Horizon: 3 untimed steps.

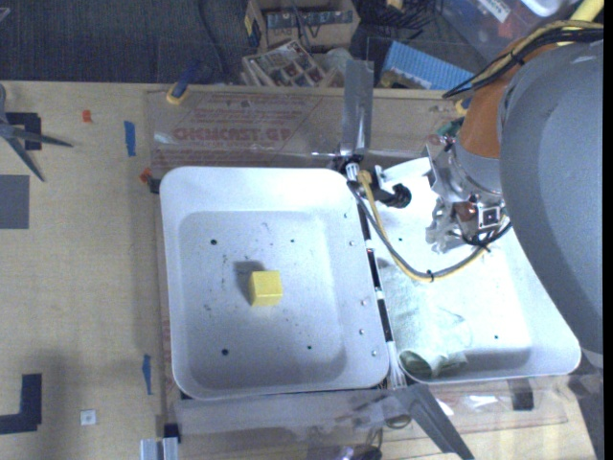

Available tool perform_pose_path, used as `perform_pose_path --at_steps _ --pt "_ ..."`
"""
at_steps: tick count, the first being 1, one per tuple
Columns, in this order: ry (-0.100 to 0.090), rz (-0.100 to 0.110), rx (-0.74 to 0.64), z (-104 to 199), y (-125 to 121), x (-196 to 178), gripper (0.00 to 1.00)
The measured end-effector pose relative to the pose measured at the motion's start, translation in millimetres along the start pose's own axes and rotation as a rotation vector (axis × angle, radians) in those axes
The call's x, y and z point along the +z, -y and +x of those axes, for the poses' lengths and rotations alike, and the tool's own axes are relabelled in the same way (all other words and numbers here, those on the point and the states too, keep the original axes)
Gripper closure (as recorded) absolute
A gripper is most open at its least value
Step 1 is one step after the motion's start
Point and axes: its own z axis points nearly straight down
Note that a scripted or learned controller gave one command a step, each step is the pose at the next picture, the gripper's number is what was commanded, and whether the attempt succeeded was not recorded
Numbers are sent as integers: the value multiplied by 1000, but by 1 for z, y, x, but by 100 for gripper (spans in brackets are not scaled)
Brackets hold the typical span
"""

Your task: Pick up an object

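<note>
A small yellow block (266,287) lies near the middle of the left bin (192,199). In the right bin (541,338) a pale green rolled object (433,361) rests against the front wall. My gripper (458,226) hangs over the back part of the right bin, well to the right of the yellow block and above the green roll. Its fingers point down and are hard to make out against the bright bin floor. Nothing shows between them.
A yellow cable (402,257) loops from the divider between the bins toward the gripper. The big grey arm body (565,161) covers the right side of the right bin. A clear panel (249,127) stands behind the bins.
</note>
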Motion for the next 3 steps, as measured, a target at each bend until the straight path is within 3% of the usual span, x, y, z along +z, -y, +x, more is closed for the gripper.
perform_pose_path --at_steps 1,2,3 --pt "-2 0 3 56 -3 -1 100" --pt "3 1 -23 6 26 0 100" --pt "0 1 -1 -20 54 -42 100"
